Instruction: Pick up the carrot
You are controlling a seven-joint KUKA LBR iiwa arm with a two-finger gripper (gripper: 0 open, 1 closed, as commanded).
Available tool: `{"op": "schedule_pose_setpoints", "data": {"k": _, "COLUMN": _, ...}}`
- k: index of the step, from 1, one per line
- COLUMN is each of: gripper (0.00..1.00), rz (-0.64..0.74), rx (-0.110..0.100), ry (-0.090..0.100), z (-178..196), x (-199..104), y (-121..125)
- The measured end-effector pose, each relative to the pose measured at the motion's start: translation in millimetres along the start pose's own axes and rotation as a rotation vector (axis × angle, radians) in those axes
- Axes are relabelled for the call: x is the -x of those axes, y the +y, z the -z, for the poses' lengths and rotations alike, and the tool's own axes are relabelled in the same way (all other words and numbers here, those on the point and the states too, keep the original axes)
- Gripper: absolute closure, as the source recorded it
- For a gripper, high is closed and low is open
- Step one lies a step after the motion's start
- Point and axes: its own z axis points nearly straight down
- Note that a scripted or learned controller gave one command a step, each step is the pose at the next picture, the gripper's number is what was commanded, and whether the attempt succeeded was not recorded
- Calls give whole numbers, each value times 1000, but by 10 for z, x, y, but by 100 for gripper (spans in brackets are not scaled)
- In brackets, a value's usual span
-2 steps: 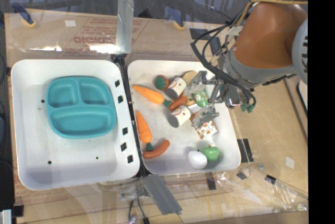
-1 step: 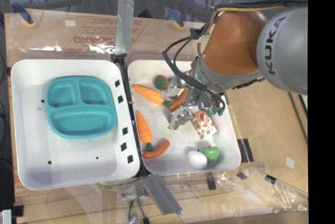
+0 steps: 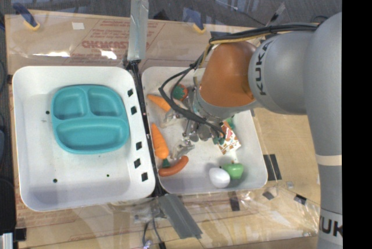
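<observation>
The carrot (image 3: 159, 141), orange with a bit of green at its lower end, lies lengthwise along the left wall of the right bin (image 3: 250, 178). My gripper (image 3: 189, 138) hangs low over the middle of that bin, just right of the carrot and apart from it. The arm's orange band and wrist cover the bin's upper middle. Nothing is seen held in the gripper.
A second orange piece (image 3: 158, 102) lies at the bin's upper left. A red-orange chili-like item (image 3: 174, 166) sits below the carrot. A white egg (image 3: 219, 177), a green toy (image 3: 235, 170) and a red-and-white packet (image 3: 230, 140) crowd the lower right. The left bin (image 3: 29, 184) holds a teal divided plate (image 3: 90, 117).
</observation>
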Motion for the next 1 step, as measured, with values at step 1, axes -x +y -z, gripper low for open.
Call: {"op": "schedule_pose_setpoints", "data": {"k": 1, "gripper": 0, "rz": 178, "rx": -12, "ry": -26, "z": 2409, "x": 377, "y": -290}}
